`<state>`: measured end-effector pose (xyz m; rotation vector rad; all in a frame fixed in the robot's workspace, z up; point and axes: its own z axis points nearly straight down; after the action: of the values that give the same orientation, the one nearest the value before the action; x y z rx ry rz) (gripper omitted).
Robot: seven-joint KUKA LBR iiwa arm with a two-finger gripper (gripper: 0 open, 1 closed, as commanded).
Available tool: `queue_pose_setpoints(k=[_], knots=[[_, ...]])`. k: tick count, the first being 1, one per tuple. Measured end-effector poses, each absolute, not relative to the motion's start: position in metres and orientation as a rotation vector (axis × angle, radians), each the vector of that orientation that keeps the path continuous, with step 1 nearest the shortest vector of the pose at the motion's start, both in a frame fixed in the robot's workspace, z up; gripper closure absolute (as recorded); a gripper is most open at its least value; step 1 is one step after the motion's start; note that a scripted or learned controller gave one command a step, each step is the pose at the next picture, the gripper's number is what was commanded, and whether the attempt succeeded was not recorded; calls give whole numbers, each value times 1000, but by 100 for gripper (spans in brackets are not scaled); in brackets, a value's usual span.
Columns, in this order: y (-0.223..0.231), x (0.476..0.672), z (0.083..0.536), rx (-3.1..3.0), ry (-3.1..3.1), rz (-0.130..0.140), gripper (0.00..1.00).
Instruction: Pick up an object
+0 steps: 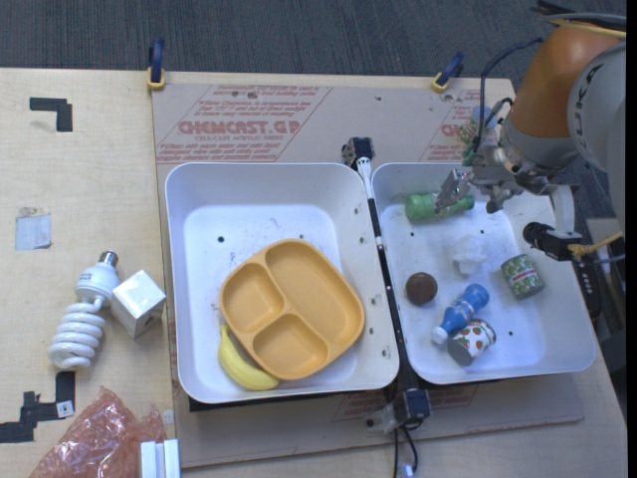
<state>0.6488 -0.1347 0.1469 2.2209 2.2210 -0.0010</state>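
The arm reaches down into the right bin, its jaws closed around the green object.

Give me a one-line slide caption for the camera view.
KUKA arm's pincer poised at a green object in the right bin; yellow divided tray fills the left bin.

Banana mostly hidden (under yellow tray); arm cropped rt.
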Motion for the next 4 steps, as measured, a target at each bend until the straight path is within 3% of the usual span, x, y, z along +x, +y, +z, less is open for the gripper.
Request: queue_pose_setpoints(k=[1, 2, 3, 4], knots=[[-153, 659, 196, 2222, 2219, -1, 0], [-145, 659, 160, 2219, 2223, -1, 0], [-169, 659, 159, 2221, 2219, 0, 0], [-170, 660, 169, 2218, 2219, 0, 100]])
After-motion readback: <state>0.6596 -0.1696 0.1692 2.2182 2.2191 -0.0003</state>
